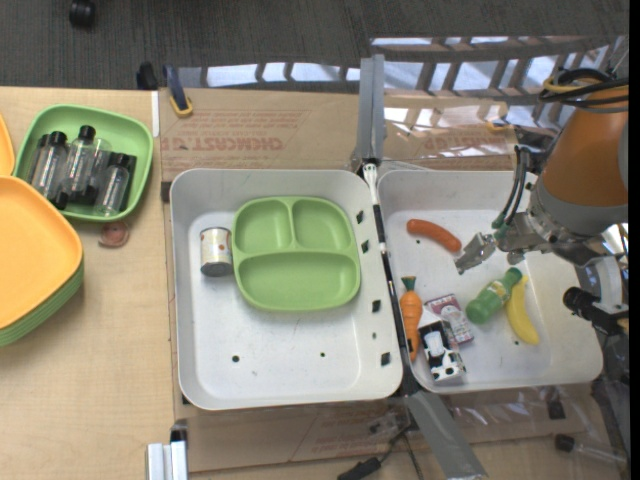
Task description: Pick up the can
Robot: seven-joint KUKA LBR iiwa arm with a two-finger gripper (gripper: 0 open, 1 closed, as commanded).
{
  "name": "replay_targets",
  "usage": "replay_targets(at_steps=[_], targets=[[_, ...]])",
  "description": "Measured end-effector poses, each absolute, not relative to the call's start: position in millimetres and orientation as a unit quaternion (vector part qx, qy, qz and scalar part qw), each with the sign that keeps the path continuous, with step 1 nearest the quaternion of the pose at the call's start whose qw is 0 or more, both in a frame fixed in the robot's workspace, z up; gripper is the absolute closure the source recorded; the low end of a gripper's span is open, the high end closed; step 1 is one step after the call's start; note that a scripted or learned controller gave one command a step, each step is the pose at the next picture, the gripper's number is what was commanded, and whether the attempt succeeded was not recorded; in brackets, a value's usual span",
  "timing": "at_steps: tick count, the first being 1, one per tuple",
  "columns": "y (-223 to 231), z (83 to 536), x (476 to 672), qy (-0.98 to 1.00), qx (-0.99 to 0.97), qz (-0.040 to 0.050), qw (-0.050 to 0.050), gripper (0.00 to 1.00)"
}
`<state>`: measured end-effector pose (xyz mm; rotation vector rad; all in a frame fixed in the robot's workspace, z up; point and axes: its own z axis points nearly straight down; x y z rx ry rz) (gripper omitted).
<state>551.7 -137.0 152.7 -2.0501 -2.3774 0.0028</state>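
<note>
Camera view has the small silver metal can lying on its side in the left white bin, touching or nearly touching the left edge of the green three-part plastic plate. That puts it far to the left of the fingers, across the divide between the bins. The fingers hover low in the right white bin, slightly parted as far as I can make out, with nothing between them. Just beyond them lies a red-orange sausage; just on their near side sit a green plastic bottle and a yellow banana, with an orange carrot further left (all toys, by the look).

I judge the task at its reaching step: no grasp made. Next the arm must lift clear, cross to the left bin, and descend with the fingers straddling the can's round body, avoiding the plate rim.
</note>
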Motion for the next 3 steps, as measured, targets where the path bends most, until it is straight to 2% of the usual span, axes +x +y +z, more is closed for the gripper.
replay_targets(at_steps=[1,3], targets=[[-113.7,106.4,491.2,-0.744,-0.668,-0.0085,-0.021,0.00],[-114.1,106.5,490.2,-0.798,-0.602,-0.0072,-0.024,0.00]])
